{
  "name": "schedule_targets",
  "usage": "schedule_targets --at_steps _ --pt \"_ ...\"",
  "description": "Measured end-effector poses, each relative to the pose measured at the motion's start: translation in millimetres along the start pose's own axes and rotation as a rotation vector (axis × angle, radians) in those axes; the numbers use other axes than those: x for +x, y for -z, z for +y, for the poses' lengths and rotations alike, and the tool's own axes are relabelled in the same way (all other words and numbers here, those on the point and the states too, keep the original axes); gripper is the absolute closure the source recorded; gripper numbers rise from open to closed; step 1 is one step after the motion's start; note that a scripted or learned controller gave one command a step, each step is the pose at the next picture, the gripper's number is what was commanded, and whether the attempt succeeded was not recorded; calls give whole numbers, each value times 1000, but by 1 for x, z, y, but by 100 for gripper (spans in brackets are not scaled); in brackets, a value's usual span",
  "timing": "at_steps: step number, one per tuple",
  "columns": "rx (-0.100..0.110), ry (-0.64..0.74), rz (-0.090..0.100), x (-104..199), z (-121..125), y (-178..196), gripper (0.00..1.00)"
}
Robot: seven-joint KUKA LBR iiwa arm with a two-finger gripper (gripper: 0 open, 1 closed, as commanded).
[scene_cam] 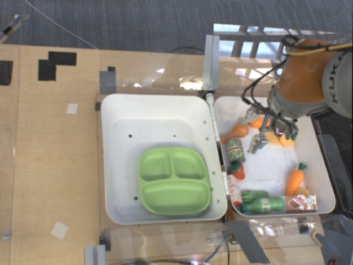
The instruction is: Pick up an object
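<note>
Grey arm w/ the orange band [302, 76] comes in from the right and hangs over the back of the right shallow white plastic bin [330, 195]. The claw [266, 137] is down low in that bin, metal fingers [257, 143] pointing at the floor of it, w/ a small gap between them, so narrow-ish open and nothing between them afaict.

Stuff in the right bin: an orange pear-shaped toy [239, 130] just left of the claw, near the back-left. A yellow toy piece [286, 140] just right of the claw, partly under the wrist, can't tell what it is. A small can w/ a green and red label [234, 150] lies by the left wall, a little red toy [237, 173] right below it. An orange toy carrot w/ a green top [295, 181] sits on the right side. Along the front wall: a green plastic bottle lying on its side [261, 203], w/ a small red and white carton [300, 202] next to it.

Left white bin [118, 115] holds a light green divided plastic plate [174, 181], three compartments, sitting toward the front. Both bins rest on the pale wood tabletop [49, 164].
</note>
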State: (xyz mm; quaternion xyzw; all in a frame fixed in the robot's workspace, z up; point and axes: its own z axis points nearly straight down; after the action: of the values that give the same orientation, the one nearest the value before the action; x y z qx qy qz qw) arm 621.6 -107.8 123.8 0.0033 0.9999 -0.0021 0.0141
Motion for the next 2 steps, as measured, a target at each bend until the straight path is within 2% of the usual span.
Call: schedule_targets --at_steps 1,2 --pt "-4 -54 15 -27 9 -36 0" --pt "3 -140 19 25 -104 -35 0"
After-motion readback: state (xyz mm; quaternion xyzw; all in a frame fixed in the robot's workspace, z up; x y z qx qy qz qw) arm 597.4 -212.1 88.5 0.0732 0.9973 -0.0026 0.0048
